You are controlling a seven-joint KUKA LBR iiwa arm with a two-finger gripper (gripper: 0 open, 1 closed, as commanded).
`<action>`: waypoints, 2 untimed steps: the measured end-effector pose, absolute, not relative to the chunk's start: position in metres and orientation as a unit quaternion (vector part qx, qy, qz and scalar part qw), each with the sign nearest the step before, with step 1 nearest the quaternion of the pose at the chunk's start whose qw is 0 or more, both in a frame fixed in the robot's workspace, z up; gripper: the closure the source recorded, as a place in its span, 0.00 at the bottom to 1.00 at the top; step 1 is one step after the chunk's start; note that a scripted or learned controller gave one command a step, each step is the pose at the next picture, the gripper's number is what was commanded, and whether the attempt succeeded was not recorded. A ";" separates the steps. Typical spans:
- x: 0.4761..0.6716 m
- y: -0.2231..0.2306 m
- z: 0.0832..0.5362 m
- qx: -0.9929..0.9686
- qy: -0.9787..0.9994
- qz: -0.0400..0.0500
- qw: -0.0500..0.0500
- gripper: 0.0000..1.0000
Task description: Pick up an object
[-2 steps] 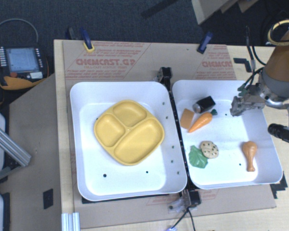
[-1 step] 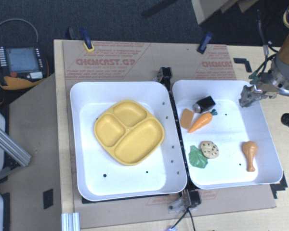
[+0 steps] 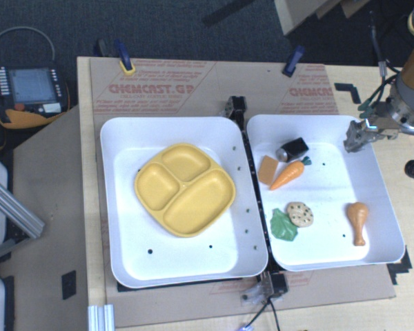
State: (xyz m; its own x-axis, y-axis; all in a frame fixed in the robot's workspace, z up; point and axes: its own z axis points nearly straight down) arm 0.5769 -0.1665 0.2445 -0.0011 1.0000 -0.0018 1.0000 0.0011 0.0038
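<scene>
Nearest the camera, along the front of the right bin (image 3: 379, 185), lie a chicken drumstick (image 3: 358, 221), a cookie (image 3: 299, 214) and a green leaf (image 3: 283, 226), the cookie resting on the leaf's upper edge. Further back sit a carrot (image 3: 288, 174), an orange wedge (image 3: 267, 169) just beside its thick end, and a small black block (image 3: 292, 148) touching the carrot's leafy tip. The gripper (image 3: 359, 136) hovers at the back right corner of this bin, over its rim, with nothing between its fingers; how far they are spread I cannot tell at this size. Any of these things would serve, and the drumstick looks the nearest: it lies toward the camera from the gripper, close to the same right wall, its long axis running front to back with the narrow bone end nearest the camera. The carrot lies well to the left, slanted. The bin floor is smooth and white, probably slippery. The left bin (image 3: 117, 185) holds a yellow divided plate (image 3: 185, 188). Both bins rest on a cardboard sheet (image 3: 193, 85), with a handheld control unit (image 3: 29, 92) off to the far left.
</scene>
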 end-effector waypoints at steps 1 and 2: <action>0.592 -0.108 0.249 0.705 0.709 0.002 0.001 1.00; 0.594 -0.061 0.242 0.705 0.709 0.000 -0.002 1.00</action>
State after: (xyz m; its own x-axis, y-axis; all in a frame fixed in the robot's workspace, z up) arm 0.5935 -0.0614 0.2419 -0.0058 1.0000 0.0023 1.0000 0.0058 -0.0021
